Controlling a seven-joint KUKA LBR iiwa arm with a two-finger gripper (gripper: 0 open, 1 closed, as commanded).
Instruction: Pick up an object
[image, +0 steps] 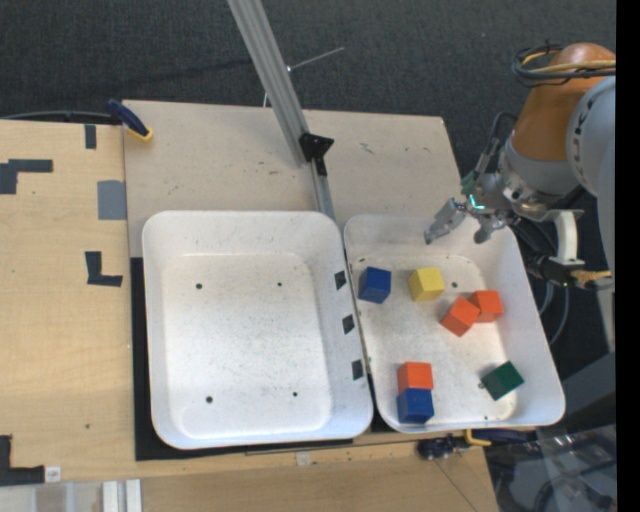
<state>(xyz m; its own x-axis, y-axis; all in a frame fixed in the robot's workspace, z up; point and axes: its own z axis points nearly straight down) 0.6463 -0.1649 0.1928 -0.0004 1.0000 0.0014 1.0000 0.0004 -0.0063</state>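
Yellow cube (426, 283) looks the likeliest pick, sitting in the upper part of the right bin (533, 340), with a blue cube (375, 284) just beside it to the left. Two orange cubes (471, 311) touch each other to its lower right, a green cube (502, 380) lies near the bin's lower right wall, and an orange block (415, 375) presses against a second blue block (415, 405) at the bottom. Above the bin's top edge hangs the gripper (458, 222), fingers spread and holding nothing, well clear of every cube. The left bin (160, 300) sits alongside on the bench (220, 160). Risks from here: a descent landing between cubes and closing on air, or a fingertip clipping the touching orange pair and knocking them away.
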